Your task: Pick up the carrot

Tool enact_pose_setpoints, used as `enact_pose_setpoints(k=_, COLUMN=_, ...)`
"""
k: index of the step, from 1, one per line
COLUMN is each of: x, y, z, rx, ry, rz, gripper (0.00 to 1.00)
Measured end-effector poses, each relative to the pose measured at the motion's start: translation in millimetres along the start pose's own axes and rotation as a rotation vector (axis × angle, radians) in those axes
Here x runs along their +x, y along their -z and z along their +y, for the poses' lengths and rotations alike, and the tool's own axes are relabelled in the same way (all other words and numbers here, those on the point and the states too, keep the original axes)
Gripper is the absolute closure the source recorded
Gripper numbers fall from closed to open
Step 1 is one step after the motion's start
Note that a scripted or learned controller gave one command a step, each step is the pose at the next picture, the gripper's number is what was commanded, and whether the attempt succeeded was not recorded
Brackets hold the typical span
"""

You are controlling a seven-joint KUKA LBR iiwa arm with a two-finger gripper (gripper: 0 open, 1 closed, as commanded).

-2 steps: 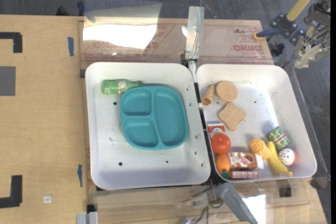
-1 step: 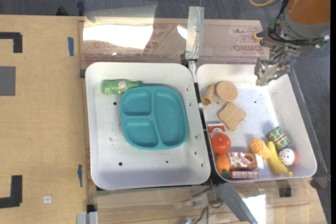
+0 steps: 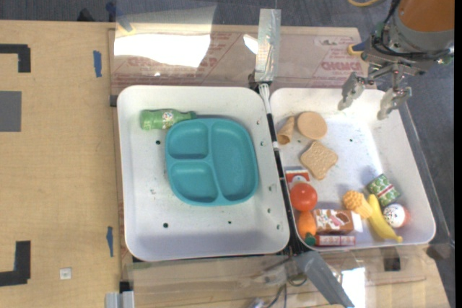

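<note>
orange carrot (image 3: pixel 306 223) at the near left edge of the right bin (image 3: pixel 419 177), just beside a red tomato (image 3: pixel 304 195), teal divided plate (image 3: pixel 212 160) in the left bin (image 3: pixel 137 177), gripper (image 3: pixel 369 97) over the right bin's far edge, fingers spread wide and holding nothing

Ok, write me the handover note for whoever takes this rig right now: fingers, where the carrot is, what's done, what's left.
Gripper: fingers open, holding nothing, over the far right corner of the right bin.
Carrot: lying at the right bin's near left edge, just below the tomato and beside the small carton. It is across the bin from the gripper.
Done: nothing; carrot not grasped.
Left: move over the carrot, descend, close on it and lift. Neighbours crowd it, so a clean grasp may be tricky.
</note>
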State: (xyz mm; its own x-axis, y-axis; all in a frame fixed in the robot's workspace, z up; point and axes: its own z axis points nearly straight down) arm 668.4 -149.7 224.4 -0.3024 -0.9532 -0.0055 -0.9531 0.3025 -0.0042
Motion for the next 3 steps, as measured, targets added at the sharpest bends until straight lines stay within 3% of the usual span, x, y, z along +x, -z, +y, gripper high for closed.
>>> enact_pose_setpoints(k=1, x=1, y=-124, z=74, rx=0.008, ry=-0.067, rz=0.0, gripper=0.0)
enact_pose_setpoints(k=2, x=4, y=-124, z=161, rx=0.036, ry=-0.054, rz=-0.002, gripper=0.0)
enact_pose_setpoints(k=3, x=-69, y=-35, z=74, rx=0.008, ry=-0.332, rz=-0.003, gripper=0.0)
